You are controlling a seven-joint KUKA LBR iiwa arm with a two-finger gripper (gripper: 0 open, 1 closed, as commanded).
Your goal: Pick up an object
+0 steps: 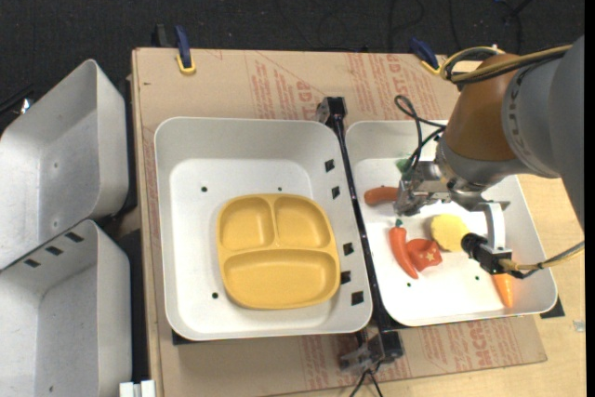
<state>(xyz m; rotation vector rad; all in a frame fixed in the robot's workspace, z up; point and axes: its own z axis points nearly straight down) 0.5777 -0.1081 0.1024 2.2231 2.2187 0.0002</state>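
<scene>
Pincer [406, 197] low in right bin [535, 228], opening impossible to judge; arm hides bin's far corner, green item.

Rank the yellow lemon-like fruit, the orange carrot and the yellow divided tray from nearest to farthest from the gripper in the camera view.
Measured from the gripper over the right bin:
1. Yellow lemon-like fruit, just below and to its right.
2. Orange carrot, at the right bin's lower right corner.
3. Yellow divided tray, across the divider in the left bin.
</scene>
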